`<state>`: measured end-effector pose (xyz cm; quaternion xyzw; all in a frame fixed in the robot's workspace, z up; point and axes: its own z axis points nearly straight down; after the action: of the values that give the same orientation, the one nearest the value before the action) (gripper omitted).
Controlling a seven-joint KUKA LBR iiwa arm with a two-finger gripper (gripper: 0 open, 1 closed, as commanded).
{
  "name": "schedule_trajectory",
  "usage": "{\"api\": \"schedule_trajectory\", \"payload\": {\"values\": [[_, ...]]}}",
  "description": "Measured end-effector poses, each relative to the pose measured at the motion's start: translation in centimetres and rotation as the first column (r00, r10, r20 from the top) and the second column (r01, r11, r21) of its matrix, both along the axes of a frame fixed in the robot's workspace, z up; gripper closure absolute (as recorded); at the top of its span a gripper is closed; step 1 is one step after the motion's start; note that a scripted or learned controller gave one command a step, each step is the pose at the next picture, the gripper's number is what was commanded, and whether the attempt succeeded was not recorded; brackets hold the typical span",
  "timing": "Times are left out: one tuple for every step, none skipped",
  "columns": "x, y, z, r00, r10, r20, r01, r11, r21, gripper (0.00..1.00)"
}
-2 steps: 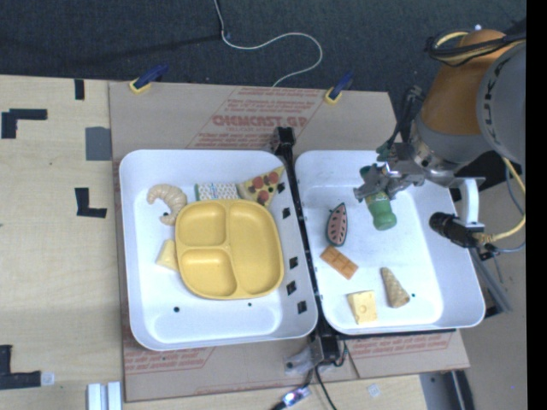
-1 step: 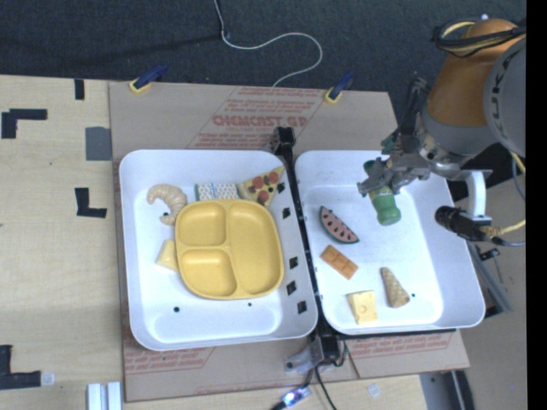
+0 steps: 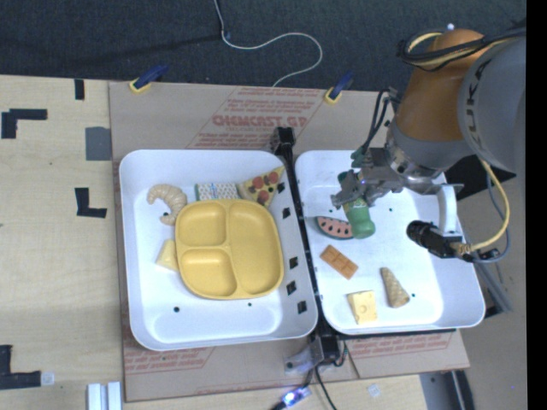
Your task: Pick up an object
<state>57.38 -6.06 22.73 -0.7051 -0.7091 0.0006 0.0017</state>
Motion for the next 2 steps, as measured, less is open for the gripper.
{"api": "schedule_trajectory", "payload": {"values": [[-1.0, 4.4, -0.8, 1.0, 0.0, -0.001, 0.0, 1.0, -0.001, 1.0], [-2.1, 9.5, -1.6, 1.0, 0.0, -0.001, 0.0, 1.0, -0.001, 1.0]]}}
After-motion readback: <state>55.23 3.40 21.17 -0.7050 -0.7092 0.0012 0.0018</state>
